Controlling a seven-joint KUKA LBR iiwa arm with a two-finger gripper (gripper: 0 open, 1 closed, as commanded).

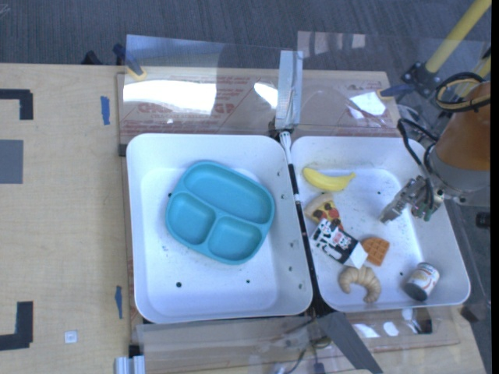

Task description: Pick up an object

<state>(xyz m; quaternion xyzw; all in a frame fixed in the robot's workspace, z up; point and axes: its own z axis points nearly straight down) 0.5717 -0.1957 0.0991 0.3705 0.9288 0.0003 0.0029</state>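
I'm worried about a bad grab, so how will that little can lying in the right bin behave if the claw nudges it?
The can lies on its side, so it will probably roll when pushed. Its rounded metal-looking wall may slip between fingers. It sits near the right bin wall, which could stop the roll but crowd the claw.

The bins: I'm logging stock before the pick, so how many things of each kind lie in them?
Blue divided tray: 1
Banana: 1
Pizza slice: 1
Black-and-white packet: 1
Waffle: 1
Croissant: 1
Can: 1
Total: 7
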